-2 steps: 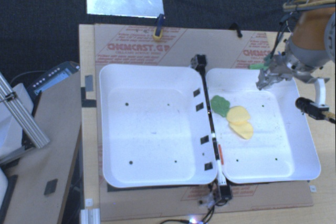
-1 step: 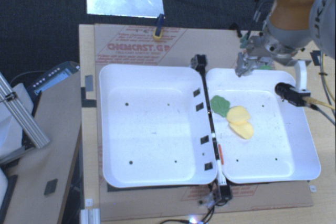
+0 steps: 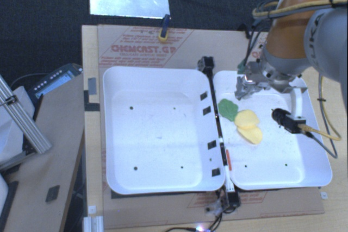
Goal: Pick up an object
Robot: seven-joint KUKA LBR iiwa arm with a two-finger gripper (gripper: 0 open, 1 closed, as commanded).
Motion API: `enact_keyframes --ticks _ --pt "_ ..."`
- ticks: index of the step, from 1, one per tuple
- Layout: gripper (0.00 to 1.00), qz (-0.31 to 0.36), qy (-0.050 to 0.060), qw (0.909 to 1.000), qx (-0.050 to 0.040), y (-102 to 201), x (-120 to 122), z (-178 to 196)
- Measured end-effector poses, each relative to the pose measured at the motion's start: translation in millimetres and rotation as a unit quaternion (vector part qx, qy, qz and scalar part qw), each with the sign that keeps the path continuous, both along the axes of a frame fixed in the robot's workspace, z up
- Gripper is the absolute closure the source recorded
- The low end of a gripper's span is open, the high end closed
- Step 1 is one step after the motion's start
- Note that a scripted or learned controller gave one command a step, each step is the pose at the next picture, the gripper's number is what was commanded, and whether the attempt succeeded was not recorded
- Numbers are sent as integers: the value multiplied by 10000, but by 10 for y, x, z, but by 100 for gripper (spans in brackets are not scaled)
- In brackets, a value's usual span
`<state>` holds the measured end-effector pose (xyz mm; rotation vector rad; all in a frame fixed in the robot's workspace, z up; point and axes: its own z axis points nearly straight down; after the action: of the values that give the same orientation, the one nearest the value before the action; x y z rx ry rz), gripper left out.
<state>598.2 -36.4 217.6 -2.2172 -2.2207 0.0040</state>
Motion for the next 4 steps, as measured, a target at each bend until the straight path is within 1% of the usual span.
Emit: enact_keyframes --ticks 1,2,3,4 --pt "100 23 -22 10000 -2 205 172 -346" --pt "100 -26 -18 10000 -12 -345 -65 -330" --pt "100 41 -54 10000 3 359 72 209" --pt "100 41 -40 10000 8 940 106 397"
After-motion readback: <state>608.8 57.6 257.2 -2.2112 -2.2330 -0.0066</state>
